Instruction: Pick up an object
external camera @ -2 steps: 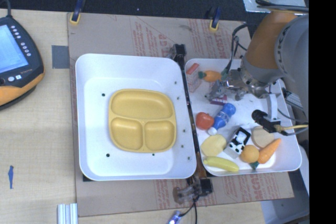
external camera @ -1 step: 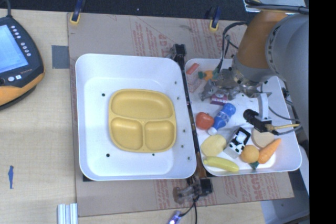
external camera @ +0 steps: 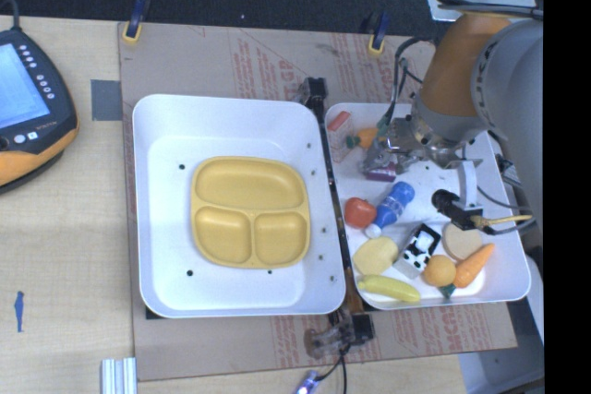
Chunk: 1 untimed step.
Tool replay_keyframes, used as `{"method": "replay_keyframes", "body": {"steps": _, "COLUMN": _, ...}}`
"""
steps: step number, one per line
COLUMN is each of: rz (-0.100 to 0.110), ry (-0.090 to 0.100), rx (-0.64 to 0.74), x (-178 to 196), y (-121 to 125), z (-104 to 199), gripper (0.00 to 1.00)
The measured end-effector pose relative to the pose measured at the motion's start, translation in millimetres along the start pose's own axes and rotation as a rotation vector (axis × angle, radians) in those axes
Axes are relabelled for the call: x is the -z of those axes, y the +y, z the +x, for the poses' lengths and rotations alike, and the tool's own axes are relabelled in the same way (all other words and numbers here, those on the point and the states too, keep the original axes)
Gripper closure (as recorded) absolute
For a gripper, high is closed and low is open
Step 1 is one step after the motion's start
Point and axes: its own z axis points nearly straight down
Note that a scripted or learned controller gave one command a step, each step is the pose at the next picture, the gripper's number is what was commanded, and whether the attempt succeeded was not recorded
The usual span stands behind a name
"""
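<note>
A small purple object (external camera: 378, 170) lies in the far part of the right bin (external camera: 503, 298), near its left wall. The gripper (external camera: 392, 150) is low, directly at this object on its far side, but I cannot tell if it touches the object, and I also cannot tell if the gripper is apart or together. The grey arm (external camera: 480, 78) with the orange band comes to it from the right. Just beyond the gripper are a small orange piece (external camera: 367, 138) and a small pink piece (external camera: 339, 119). On the near side of the purple object a blue bottle (external camera: 395, 202) lies at a slant, touching a red tomato (external camera: 359, 212). Nearer to the front are a pale yellow round fruit (external camera: 376, 255), a banana (external camera: 389, 289), a black-and-white block (external camera: 420, 246), an orange (external camera: 440, 270), a carrot (external camera: 473, 264) and a beige disc (external camera: 459, 240), all close together. The left bin (external camera: 166, 198) holds 1 yellow plate (external camera: 250, 210) with 3 compartments, lying flat in the middle.
</note>
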Motion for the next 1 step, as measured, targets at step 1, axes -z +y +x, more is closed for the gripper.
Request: {"method": "replay_keyframes", "body": {"steps": 1, "rz": -0.007, "ry": 0.001, "rx": -0.003, "x": 90.4, "y": -23.0, "z": 65.3, "gripper": 1.0}}
